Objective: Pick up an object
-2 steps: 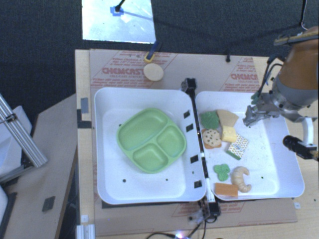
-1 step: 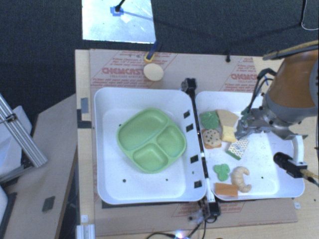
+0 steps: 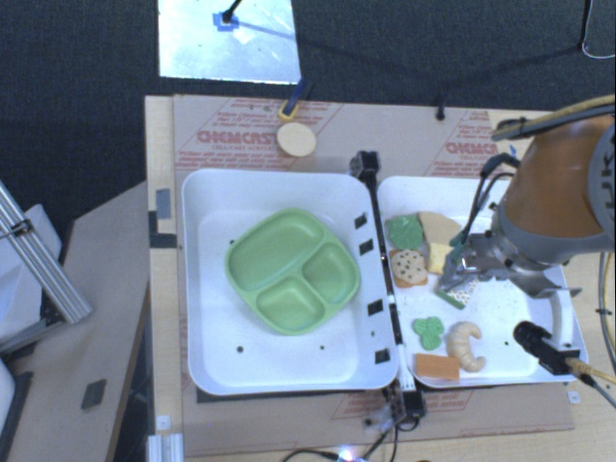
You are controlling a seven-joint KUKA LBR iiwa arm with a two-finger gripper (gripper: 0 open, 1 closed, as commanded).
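The right bin (image 3: 500, 306) holds several toy foods. At its left are a leafy green piece (image 3: 404, 229), a tan wedge (image 3: 439, 225), a chocolate-chip cookie (image 3: 409, 268) and a small yellow block (image 3: 439, 256). Nearer the front lie a green broccoli piece (image 3: 428, 331), a croissant (image 3: 468, 345) and an orange block (image 3: 436, 366). My gripper (image 3: 458, 282) hangs low over the bin's middle, just right of the cookie and the yellow block. A small speckled green piece (image 3: 452, 297) sits right at its tip. Whether that piece is gripped is hidden.
The left bin (image 3: 207, 354) carries a light green divided plate (image 3: 292, 270). A black-clipped divider (image 3: 380, 258) separates the two bins. A round wooden disc (image 3: 296, 140) lies on the cardboard behind them. The arm's orange-banded body (image 3: 563, 191) overhangs the right bin's far right side.
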